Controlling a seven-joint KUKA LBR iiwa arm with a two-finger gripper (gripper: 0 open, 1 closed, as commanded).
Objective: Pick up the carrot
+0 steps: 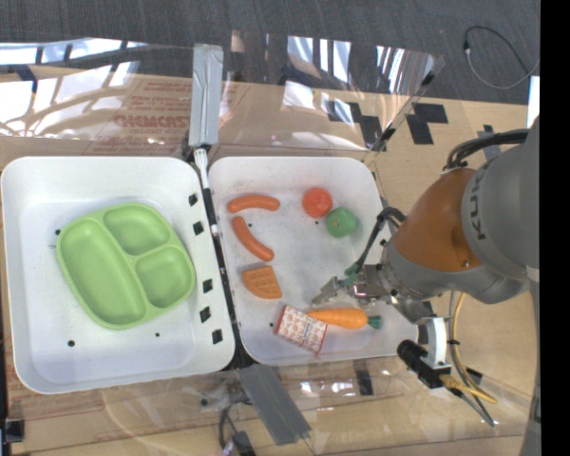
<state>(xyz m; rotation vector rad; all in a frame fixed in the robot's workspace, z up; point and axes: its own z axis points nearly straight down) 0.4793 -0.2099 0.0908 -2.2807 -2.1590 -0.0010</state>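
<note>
The carrot (343, 318) is orange with a small green top at its right end. It lies flat near the front edge of the right bin (294, 174), pointing left. My gripper (344, 286) hangs just above and behind the carrot, close over it, at the end of the grey arm with the orange band that reaches in from the right. Nothing shows as lifted off the bin floor.
The right bin also holds two orange-red sausages (254, 202) (253, 238), a red tomato (316, 202), a green fruit (340, 222), an orange waffle piece (262, 281) and a red-and-white packet (300, 330) touching the carrot's tip. A green divided plate (123, 264) lies in the left bin.
</note>
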